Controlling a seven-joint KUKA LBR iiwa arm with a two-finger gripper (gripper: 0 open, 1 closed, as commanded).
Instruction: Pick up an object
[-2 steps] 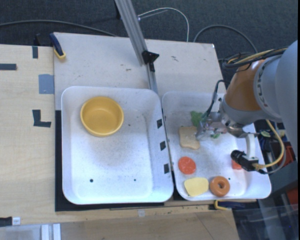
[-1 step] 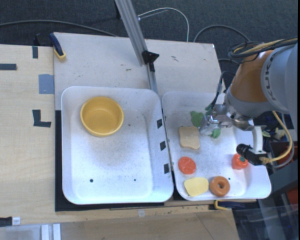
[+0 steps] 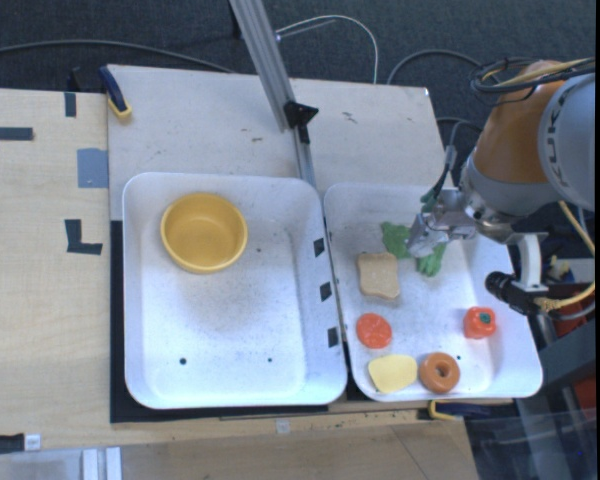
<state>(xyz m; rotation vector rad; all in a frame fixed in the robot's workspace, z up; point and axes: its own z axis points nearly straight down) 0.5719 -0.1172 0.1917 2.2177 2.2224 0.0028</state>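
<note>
Green leafy toy (image 3: 408, 244) is lying at the far side of the right bin (image 3: 500, 378), looking light and floppy, best pinched at its thicker middle, with the gripper (image 3: 427, 236) hovering right over it, its opening impossible to tell.

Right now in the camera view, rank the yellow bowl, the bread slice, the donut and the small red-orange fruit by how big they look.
1. Yellow bowl, clearly largest.
2. Bread slice.
3. Donut, only a little smaller than the bread; that pair is close.
4. Small red-orange fruit, smallest.
</note>
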